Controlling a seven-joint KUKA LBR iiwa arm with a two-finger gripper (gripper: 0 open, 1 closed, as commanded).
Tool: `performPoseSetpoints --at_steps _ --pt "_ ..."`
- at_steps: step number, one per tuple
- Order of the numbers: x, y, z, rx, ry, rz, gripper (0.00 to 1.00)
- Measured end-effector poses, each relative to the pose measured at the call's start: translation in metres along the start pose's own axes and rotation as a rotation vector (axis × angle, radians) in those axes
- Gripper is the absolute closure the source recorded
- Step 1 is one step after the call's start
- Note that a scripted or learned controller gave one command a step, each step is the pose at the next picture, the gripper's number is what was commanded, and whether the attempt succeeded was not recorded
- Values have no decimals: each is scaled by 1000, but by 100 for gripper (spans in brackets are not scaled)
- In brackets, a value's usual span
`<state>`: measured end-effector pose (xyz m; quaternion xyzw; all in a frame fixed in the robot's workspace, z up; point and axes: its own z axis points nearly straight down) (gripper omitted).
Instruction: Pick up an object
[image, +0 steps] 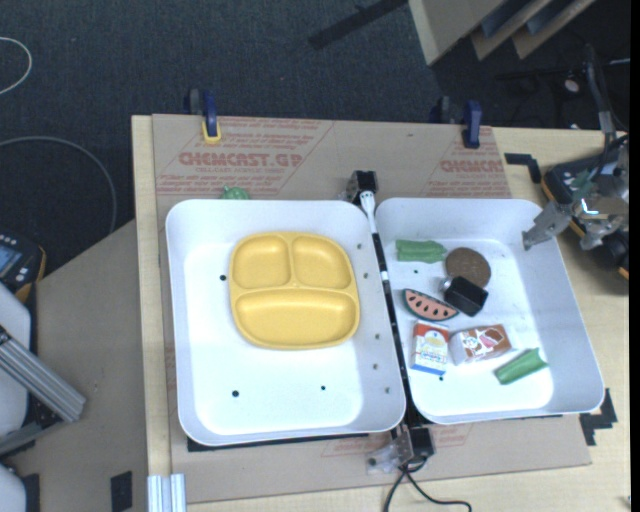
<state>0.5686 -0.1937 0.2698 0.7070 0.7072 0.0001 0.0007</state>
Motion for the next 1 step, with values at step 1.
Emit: performPoseSetpoints --at_steps 1 --pt "0 1 -11 -4 -2 -1 100"
